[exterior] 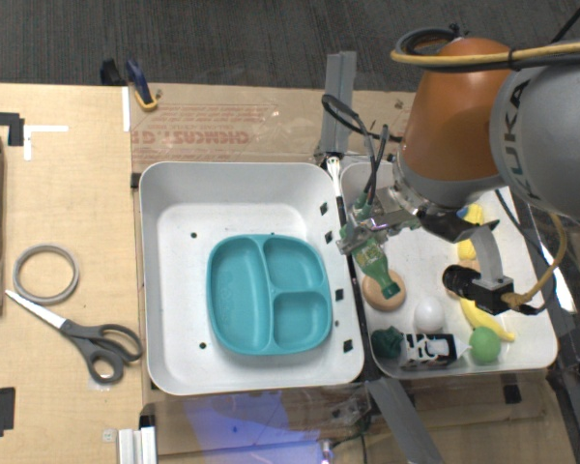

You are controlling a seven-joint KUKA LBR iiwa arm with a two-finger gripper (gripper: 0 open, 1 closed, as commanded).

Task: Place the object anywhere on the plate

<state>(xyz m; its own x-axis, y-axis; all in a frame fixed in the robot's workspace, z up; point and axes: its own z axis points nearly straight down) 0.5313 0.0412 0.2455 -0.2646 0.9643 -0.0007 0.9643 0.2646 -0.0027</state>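
You have two white bins side by side. Left bin [164,259]: one teal three-compartment plate [269,293], central, nothing on it. Right bin [534,348]: the gripper [365,235] at its 9 o'clock edge, fingers clenched on a green bottle [372,259], which hangs tilted above a round tan piece [387,293]. At that bin's 6 o'clock: a dark green item [388,341], a white ball [428,312], a green ball [485,344]. On the bench at the left bin's 9 o'clock: scissors [82,334], tape roll [45,272].
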